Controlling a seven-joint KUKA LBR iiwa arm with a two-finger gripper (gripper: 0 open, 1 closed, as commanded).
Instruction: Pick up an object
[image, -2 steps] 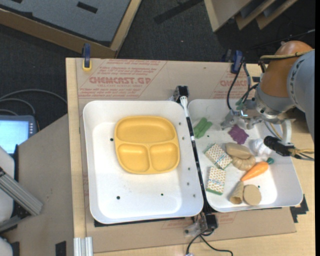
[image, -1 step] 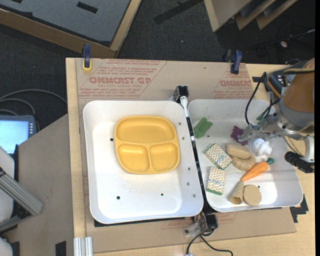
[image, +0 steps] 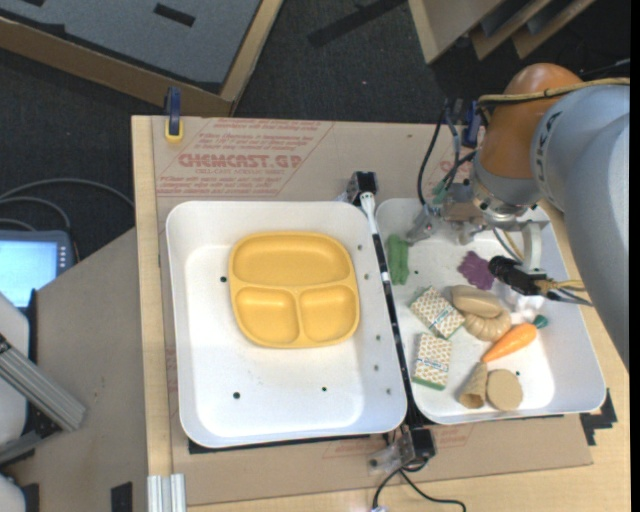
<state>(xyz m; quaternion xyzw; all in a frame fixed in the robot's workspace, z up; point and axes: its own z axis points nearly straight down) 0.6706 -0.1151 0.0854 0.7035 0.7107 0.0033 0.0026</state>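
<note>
My gripper hangs over the far end of the right bin, under the grey arm with its orange band. Below and in front of it lie a green piece, a purple piece, two patterned packets, a beige roll, an orange carrot and a tan round biscuit. Nothing shows held in the gripper. The purple piece lies closest to it, a little toward the near side.
The left bin holds a yellow divided plate. A white rod with a black tip runs along the rim between the two bins. Brown cardboard lies under both bins.
</note>
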